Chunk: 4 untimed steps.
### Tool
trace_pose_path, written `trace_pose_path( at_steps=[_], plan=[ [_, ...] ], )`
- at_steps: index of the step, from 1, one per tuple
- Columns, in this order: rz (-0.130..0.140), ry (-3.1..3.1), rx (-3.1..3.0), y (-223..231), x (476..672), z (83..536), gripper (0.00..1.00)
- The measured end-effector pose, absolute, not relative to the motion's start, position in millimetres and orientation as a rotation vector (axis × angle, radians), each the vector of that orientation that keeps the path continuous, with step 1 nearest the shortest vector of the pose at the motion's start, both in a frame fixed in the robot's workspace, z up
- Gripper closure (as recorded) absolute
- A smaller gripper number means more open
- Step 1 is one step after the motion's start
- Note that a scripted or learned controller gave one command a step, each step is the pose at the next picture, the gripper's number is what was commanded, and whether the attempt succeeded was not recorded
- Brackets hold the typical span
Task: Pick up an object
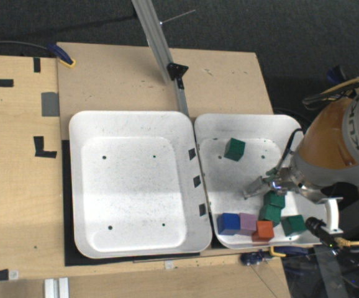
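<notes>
Right bin [248, 124] with coloured blocks [249, 222]; gripper [268, 185] among them, state unclear.

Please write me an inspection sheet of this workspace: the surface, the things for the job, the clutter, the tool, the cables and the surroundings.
Surface: light wooden bench bearing the left shallow white bin and the right shallow white bin, side by side.
Job's things: all in the right bin; lone green block near the far wall; blue cube, pale purple cube, orange cube and dark green blocks clustered at the near edge.
Clutter: black tape marks on the bench's left part.
Tool: two-finger tool low over the right bin, just above the dark green blocks; finger state unclear.
Cables: yellow and black cables at right.
Surroundings: slanted grey metal bar; dark floor.
</notes>
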<state>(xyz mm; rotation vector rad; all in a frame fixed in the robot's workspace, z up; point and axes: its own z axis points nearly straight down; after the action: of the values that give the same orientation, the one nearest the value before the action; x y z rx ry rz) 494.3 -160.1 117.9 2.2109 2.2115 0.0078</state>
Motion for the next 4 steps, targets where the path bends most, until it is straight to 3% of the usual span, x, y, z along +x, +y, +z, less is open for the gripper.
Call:
trace_pose_path(
  at_steps=[1, 2, 4],
  plan=[
    [0.006, 2.216, 2.214, -159.5, 494.5, 109.1, 0.0],
    [-0.002, 2.225, 2.223, -157.6, 491.2, 113.7, 1.0],
    [0.002, 2.221, 2.218, -150.4, 493.2, 206.6, 1.0]
  ],
)
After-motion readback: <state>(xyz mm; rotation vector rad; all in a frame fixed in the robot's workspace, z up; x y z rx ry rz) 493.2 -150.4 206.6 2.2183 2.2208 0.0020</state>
